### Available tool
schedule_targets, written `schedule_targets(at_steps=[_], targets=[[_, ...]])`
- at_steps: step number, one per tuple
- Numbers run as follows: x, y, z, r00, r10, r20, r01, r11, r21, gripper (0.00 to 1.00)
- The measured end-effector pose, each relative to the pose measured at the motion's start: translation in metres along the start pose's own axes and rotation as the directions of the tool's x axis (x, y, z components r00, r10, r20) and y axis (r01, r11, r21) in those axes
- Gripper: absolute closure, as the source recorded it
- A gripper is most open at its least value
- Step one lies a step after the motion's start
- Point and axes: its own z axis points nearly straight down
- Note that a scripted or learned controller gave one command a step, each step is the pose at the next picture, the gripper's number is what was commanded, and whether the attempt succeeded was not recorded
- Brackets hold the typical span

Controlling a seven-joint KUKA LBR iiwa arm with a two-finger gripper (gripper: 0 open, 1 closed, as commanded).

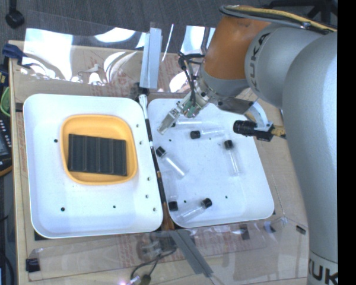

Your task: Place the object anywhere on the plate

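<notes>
- Pincer [169,122]: at the right bin's [258,203] 11 o'clock corner, fingers closed on a clear vial [167,122].
- Yellow plate [71,129]: left bin [41,206], carrying a dark ridged block [98,155].
- Further capped vials [169,162]: scattered in right bin.

Bright, even overhead light; glare on clear sheet [77,46] at back.

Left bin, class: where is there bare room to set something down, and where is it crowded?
Bare white floor rings the yellow plate in the left bin, widest along its near edge. The right bin is crowded: capped clear vials lie scattered, with the end effector over its far-left corner.
</notes>
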Motion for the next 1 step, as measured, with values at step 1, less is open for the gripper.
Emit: schedule_targets(at_steps=[1], targets=[[0.1103,0.0032,0.0032,1.000,0.025,-0.002,-0.025,1.000,0.002,0.00]])
